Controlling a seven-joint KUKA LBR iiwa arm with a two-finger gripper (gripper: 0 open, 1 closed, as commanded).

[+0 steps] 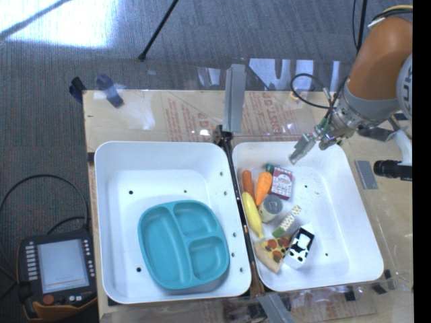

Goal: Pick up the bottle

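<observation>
clutter is the risk: bottle (271, 208) lies in the right bin (350, 207), touching carrot (262, 188), banana (251, 214) and carton (282, 182). tool (300, 153) hovers above, grip state unclear; it could catch a neighbour.

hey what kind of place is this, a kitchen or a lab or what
Most likely a robotics lab, not a kitchen: a robot arm's gripper hangs over a white bin of toy food, a teach pendant lies on the carpet, and a tripod leg stands behind the bench.
</observation>
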